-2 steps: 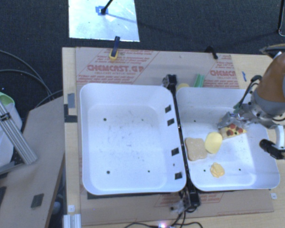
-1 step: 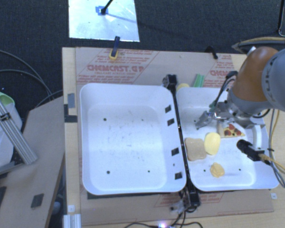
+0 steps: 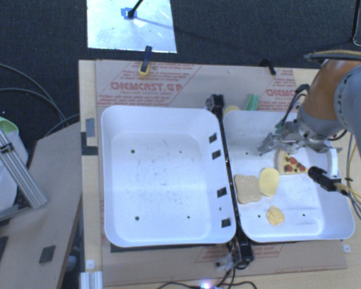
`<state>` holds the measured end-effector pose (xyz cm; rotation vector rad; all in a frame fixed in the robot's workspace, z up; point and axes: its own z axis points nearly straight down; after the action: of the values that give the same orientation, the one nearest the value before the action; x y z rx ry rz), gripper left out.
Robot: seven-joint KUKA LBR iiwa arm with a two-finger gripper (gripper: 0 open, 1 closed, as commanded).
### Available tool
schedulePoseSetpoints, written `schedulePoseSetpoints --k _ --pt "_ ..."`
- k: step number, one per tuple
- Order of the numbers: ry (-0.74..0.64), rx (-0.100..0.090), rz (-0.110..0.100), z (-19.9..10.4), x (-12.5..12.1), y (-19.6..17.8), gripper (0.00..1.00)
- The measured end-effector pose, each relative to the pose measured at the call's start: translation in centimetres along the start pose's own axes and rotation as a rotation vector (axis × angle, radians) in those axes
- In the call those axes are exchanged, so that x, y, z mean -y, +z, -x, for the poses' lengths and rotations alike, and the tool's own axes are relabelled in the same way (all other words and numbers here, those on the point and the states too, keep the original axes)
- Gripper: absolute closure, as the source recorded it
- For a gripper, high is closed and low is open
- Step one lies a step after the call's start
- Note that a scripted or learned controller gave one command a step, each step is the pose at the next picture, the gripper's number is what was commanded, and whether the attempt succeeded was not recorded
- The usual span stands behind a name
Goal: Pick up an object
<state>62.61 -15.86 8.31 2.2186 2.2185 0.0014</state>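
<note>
The left bin [image 3: 162, 179] stood bare white, its floor only scuffed and marked with a few dark spots. Nothing in it bore on the task.

The right bin [image 3: 313, 227] held all the candidates. Nearest the divider lay a pale toast slice [image 3: 248, 188], flat on the floor. Just beside it, touching or nearly so, lay a yellow chip [image 3: 269, 181]. Below these, apart from both, sat a small yellow lump [image 3: 275, 215]. Above the chip, towards the arm, lay a pizza slice [image 3: 290, 163] with red spots, partly overlapped by the tool.

The gripper [image 3: 272, 143] hung low over the upper part of the right bin, at the end of the arm [image 3: 337, 101] reaching in from the right. Its metal fingers [image 3: 266, 145] pointed left, towards the divider, and looked spread apart rather than closed. Nothing showed between them. Whether the tips touched the bin floor could not be told from this angle.

In my judgement the step in hand was the approach: the claw was down in the bin but no object had been taken. The pizza slice lay closest, just right of the fingertips; the chip and toast sat a little below. The next move would call for shifting the claw squarely over one piece, then closing. All the pieces lay flat, so a thin edge grip looked likely to slip, and the chip and toast being close together risked a double catch.
</note>
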Motion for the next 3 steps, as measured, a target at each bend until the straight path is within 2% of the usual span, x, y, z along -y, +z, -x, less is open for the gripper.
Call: schedulePoseSetpoints --k 1,2,3 --pt "-0.003 -0.001 0.003 4.2 -4.5 -0.3 0.00" --pt "0.002 -0.004 -0.007 4.8 3.2 -0.1 0.00" --pt "-0.011 -0.005 -0.003 -6.2 3.0 -0.2 0.00"
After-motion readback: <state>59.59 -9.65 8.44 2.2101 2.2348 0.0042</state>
